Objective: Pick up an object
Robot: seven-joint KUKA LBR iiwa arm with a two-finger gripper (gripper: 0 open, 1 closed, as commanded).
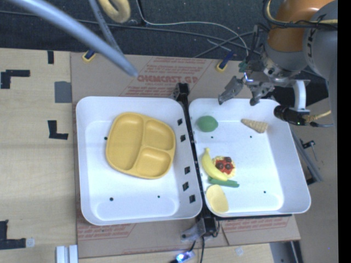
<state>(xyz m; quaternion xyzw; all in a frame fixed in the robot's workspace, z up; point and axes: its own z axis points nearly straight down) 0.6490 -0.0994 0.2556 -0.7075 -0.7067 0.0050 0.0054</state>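
My gripper (241, 93) hangs open over the back edge of the right bin (285, 163), its two fingers spread apart with nothing between them. Below it in that bin lie a green round object (207, 123) at the back left and a tan cone-shaped piece (255, 125) at the back right. Toward the front left lie a yellow banana (211, 167), a small red and dark piece (224, 164) against it, a green strip (225, 183) and a pale yellow oval piece (217, 199).
The left bin (93, 147) holds a yellow divided plate (140, 144). A black divider (186, 141) with clips runs between the bins. Cables cross the dark surface behind, and a grey pole slants across the top left.
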